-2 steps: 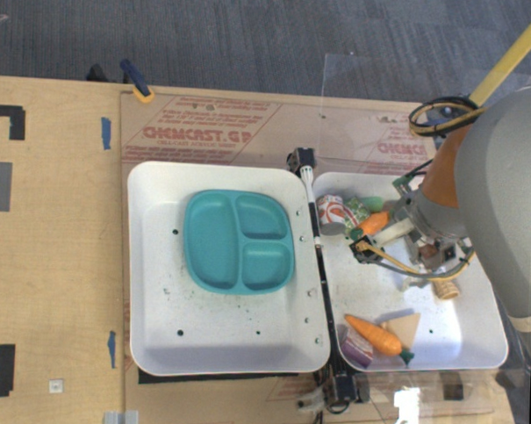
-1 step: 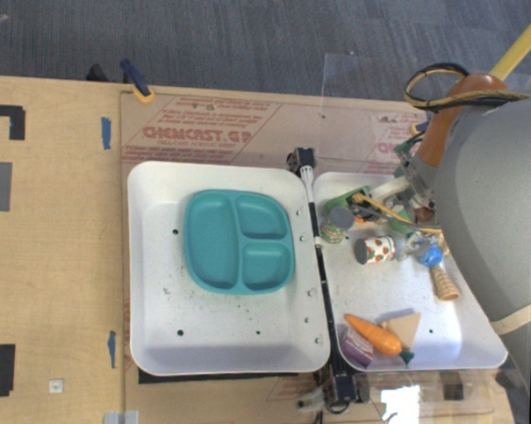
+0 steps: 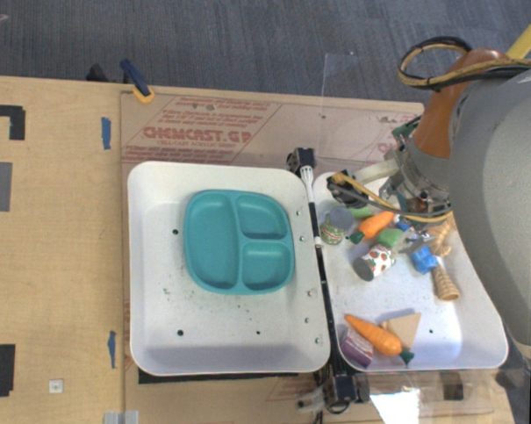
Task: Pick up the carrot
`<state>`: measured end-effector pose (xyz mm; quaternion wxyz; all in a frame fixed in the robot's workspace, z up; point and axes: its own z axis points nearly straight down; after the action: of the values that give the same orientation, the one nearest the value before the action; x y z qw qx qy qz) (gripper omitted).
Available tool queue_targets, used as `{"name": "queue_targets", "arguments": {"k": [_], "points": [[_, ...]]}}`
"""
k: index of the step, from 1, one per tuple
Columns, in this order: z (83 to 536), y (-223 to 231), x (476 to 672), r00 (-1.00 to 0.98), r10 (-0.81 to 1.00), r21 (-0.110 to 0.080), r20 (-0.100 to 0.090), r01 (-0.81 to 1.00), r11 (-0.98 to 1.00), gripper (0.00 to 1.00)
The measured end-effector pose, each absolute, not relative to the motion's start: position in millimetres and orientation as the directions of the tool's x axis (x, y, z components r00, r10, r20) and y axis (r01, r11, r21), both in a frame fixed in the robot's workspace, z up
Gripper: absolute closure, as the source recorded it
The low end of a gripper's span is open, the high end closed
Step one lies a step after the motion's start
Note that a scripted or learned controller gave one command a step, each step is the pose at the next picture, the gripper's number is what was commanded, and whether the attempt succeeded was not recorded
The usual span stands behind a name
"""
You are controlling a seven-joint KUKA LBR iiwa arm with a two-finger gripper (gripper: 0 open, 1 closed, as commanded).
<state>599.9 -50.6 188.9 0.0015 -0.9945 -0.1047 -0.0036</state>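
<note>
The carrot (image 3: 374,335) lies in the right bin (image 3: 475,334) toward its 7 o'clock corner, long axis running from 10 to 4 o'clock, green stub at the 4 o'clock end. It rests against a tan wedge (image 3: 404,327) and a purple toy (image 3: 358,349). Bare bin floor opens toward 3 o'clock. The gripper (image 3: 404,218) sits among toys at 12 o'clock; I cannot tell its state.

- Bench (image 3: 52,268): tan wooden top with black corner marks near its left edge.
- Cardboard sheet (image 3: 199,129) with red print lies flat toward the far edge.
- Left white bin (image 3: 146,333) and right white bin (image 3: 471,334) sit side by side, touching.
</note>
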Motion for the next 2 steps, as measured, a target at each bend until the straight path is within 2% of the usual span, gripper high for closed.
{"name": "queue_targets", "arguments": {"k": [1,2], "points": [[96,-104,626.8,0.979,0.201,-0.001,0.002,0.201,-0.979,0.00],[89,-99,596.5,0.974,0.226,0.001,0.006,0.226,-0.974,0.00]]}}
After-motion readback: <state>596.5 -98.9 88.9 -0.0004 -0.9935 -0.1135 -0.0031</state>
